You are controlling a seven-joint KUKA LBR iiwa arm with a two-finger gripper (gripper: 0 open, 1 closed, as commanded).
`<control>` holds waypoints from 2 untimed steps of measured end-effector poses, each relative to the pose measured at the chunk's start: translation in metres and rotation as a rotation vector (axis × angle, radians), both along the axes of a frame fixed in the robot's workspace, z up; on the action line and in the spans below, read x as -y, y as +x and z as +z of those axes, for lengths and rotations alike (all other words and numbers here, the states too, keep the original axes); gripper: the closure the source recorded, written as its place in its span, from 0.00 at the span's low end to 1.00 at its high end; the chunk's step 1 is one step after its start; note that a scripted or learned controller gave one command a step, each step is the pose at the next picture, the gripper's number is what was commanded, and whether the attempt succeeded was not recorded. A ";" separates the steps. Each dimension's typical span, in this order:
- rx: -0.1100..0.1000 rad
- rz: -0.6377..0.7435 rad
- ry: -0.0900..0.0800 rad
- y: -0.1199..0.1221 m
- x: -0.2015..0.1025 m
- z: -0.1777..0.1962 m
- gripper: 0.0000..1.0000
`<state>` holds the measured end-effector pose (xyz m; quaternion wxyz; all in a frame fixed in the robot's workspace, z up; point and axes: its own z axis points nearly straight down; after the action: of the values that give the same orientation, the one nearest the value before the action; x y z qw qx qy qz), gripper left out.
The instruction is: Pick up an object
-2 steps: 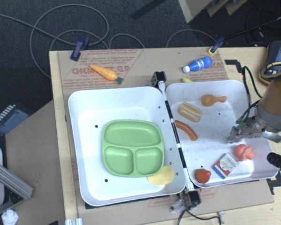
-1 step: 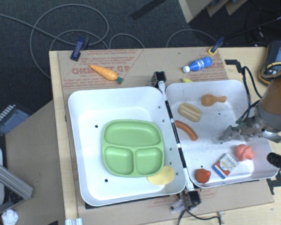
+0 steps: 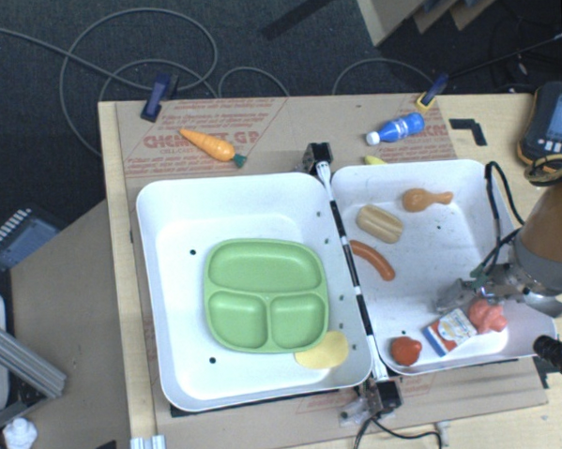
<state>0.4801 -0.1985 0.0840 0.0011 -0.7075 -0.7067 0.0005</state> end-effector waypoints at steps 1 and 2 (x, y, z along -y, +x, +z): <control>0.000 0.003 0.002 0.015 -0.076 0.000 0.00; 0.003 0.002 0.000 0.097 -0.089 0.001 0.00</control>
<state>0.5773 -0.1092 0.0848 -0.0001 -0.7067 -0.7075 -0.0005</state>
